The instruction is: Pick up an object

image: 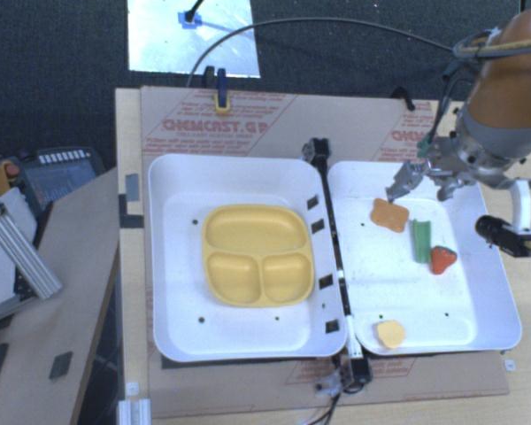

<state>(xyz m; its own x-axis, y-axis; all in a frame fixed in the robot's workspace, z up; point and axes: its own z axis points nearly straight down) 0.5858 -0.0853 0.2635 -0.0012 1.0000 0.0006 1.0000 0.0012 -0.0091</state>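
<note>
Two shallow white bins sit side by side on the bench. In the left bin (pixel 173 237) we see a yellow divided tray (pixel 257 253), lying flat near the middle of the floor, with one long compartment toward the far rim and two smaller ones toward the near rim.

The right bin (pixel 487 317) carries four small items. We note an orange, bread-like piece (pixel 389 215) near the far-left part of the floor; a green stick (pixel 420 240) just beside it toward the bin's middle, lying roughly along the far-to-near direction; a red strawberry-shaped piece (pixel 442 259) touching or nearly touching the near end of the green stick; and a pale yellow round piece (pixel 390 333) well apart from these, close to the near-left corner.

The arm (pixel 509 78) enters over the far-right corner of the right bin, its orange band visible above the grey wrist. The gripper (pixel 422 181) hangs over the far rim of the right bin, just above the orange piece. We see its two fingers spread apart, one (pixel 401 184) pointing down toward the orange piece and the other toward the bin's far wall, with nothing between them. No item is lifted; all four rest on the bin floor.
</note>
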